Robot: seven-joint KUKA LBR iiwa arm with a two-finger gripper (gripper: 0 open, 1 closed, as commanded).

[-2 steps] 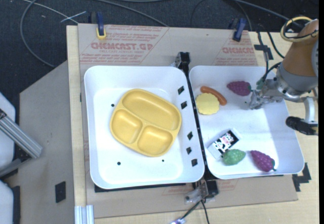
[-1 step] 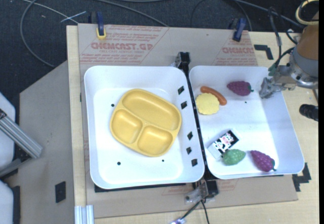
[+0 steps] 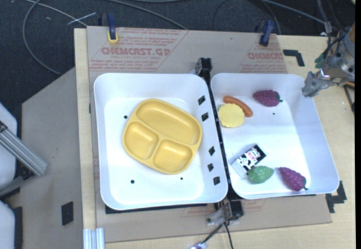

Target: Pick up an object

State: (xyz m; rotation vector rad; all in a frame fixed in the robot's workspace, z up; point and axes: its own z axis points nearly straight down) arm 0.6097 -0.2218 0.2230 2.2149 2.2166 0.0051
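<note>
Approach step: the gripper (image 3: 312, 85) hangs over the right bin's (image 3: 316, 129) far edge; finger state cannot be told. Next, travel left and descend onto the purple grapes (image 3: 267, 97) nearest the fingers.

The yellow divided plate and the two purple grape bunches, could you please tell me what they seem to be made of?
The yellow divided plate looks like moulded plastic with a smooth, matte finish: uniform colour, rounded rims and soft-edged compartments. The purple grape bunches look like toy food, probably plastic or rubber, with bumpy, evenly coloured surfaces; which of the two cannot be told.
</note>
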